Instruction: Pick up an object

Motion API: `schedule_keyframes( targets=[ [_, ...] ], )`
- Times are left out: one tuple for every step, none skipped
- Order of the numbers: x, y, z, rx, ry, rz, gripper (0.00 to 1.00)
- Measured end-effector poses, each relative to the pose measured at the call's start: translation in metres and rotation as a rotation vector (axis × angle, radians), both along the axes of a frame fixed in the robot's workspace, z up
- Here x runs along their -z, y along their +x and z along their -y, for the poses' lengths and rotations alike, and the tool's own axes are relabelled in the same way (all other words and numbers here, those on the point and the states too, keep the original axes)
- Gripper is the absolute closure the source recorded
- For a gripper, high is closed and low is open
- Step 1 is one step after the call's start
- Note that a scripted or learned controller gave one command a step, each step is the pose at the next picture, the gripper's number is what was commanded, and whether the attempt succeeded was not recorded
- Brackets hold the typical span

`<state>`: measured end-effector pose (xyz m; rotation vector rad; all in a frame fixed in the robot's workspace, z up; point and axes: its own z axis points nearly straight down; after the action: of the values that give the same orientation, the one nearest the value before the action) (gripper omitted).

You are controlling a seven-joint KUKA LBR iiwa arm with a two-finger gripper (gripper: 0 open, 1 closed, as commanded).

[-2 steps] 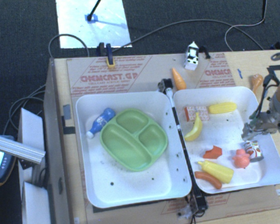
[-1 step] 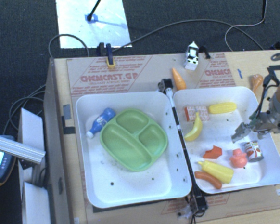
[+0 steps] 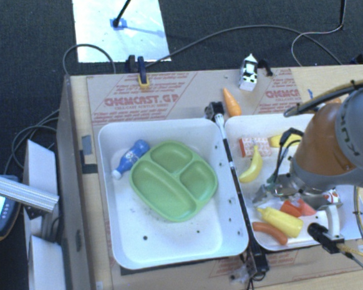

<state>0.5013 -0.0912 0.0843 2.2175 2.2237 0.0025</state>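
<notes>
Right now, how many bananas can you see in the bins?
1: a banana lies in the right bin, near its left wall. More may be hidden under the arm.

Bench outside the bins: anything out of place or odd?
Yes. A carrot lies on the cardboard just behind the bins, near the divider, and a small black-and-white cow figure stands farther back. Both sit outside the bins; the other toys lie inside.
</notes>
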Motion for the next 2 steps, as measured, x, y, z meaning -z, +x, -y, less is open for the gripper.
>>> schedule_keyframes(
  targets=[
    [0.0, 0.044, 0.04, 0.002, -0.002, 0.001, 0.0],
    [-0.002, 0.109, 0.033, -0.002, -0.001, 0.001, 0.0]
  ],
)
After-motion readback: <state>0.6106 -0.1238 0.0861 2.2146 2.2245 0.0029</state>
